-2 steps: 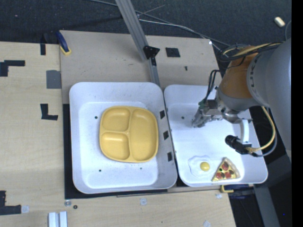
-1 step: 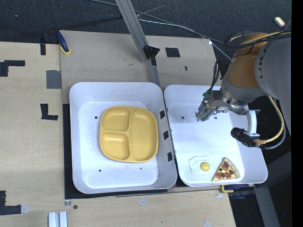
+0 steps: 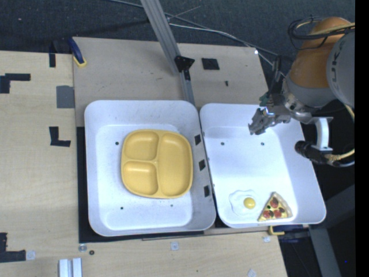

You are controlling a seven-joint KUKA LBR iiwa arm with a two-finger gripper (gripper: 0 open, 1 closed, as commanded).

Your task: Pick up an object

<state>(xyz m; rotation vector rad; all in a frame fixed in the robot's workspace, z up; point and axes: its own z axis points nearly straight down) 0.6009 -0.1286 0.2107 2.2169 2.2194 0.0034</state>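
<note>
The jaws cannot be read as spread or pressed together from this slant, and nothing is seen between them; the gripper [image 3: 260,122] hangs over the far part of the right bin [image 3: 230,111], well apart from anything to pick. The 2 candidates, a fried egg [image 3: 244,202] and a pizza slice [image 3: 275,207], lie side by side at that bin's near edge, while a yellow tray [image 3: 156,163] sits in the left bin [image 3: 92,154]. By the look of it the pick is not yet begun: reach, descent, closing and lift all remain.
</note>
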